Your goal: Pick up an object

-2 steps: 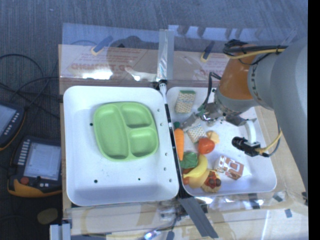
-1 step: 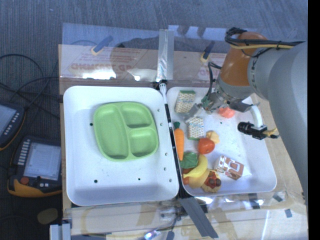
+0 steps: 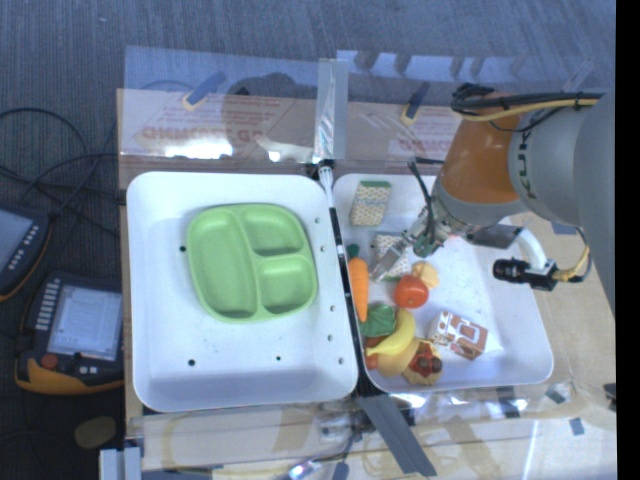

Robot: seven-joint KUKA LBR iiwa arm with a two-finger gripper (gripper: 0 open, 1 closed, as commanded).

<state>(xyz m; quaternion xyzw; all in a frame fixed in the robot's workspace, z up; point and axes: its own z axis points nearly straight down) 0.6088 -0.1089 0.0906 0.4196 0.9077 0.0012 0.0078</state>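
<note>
Bench with 2 shallow white bins side by side.

Left bin (image 3: pixel 150 268): holds 1 green divided plate (image 3: pixel 252 261) with 3 compartments, lying flat near the bin's middle, nothing on it.

Right bin (image 3: pixel 525 353): holds a cluster of toy food and small packages.
- 1 pale checked sponge-like block (image 3: pixel 371 203), at the far left corner.
- 1 carrot (image 3: pixel 357 286), lying along the left wall.
- 1 green leafy piece (image 3: pixel 379 318), just beside the carrot's near end.
- 1 banana (image 3: pixel 393 341), touching the green piece.
- 1 tomato (image 3: pixel 411 292), mid-bin, just above the banana.
- 1 dark red item (image 3: pixel 425 364), at the near edge; kind unclear.
- 1 small red-and-white carton (image 3: pixel 458 335), to the right of the banana.

Gripper (image 3: pixel 400 258): lowered into the right bin, just above the tomato and beside the carrot. Whether it is parted or has hold of anything cannot be told.
</note>
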